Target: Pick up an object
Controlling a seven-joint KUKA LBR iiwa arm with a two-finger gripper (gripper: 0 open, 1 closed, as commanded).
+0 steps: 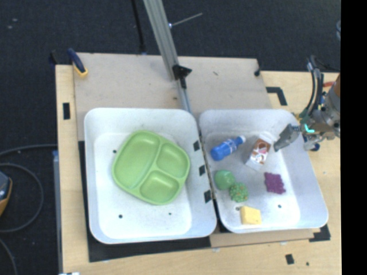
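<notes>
Gripper [287,135]: hung above the right bin's [309,171] upper right edge; whether it was apart or together, cannot tell.
Right bin: held a blue bottle [227,147], a small clear cup [259,153], a purple piece [274,183], two green items [231,185], a yellow block [250,215].
Left bin [103,211]: held a green divided plate [151,167].
Desk [126,79]: carried both bins side by side.

arm: enters from right, low | gripper [285,137]: pointing left, nothing visibly between its fingers
</notes>
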